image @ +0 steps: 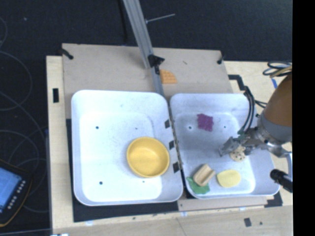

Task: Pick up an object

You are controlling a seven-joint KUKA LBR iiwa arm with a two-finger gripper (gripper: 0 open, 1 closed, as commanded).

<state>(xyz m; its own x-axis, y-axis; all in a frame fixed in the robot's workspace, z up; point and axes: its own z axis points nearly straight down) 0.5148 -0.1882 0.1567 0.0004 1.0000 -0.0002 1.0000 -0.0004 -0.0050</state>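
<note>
two white bins side by side on the bench. left bin (98, 112) has a yellow bowl (147, 156) at about 5 o'clock of its floor. right bin (216, 102) has a purple piece (205, 122) near 12 o'clock, a tan block (203, 173) at 7 o'clock lying on a green scrap (197, 186), and a yellow lump (229, 178) at 6 o'clock, just beside the block.

arm comes in from 3 o'clock; gripper (235, 149) is low over the right bin's mid floor, w/ a small pale speckled thing (238, 155) right at its tip. can't tell if the hand is apart or together, or if that thing is actually clamped — too dark and small to read.

judgement: step in hand is closing in on a pick, prob that speckled thing since it's nearest. to do it well: centre the tip over it, not off to one side, so it doesn't get nudged toward 6 o'clock into the yellow lump. go straight down, stop at the bin floor w/o pressing hard. close, then lift slow and check sth rides up. if it slips, the yellow lump or tan block look like bigger, easier targets, but they sit close to the front wall, so approach from 12 o'clock.
</note>
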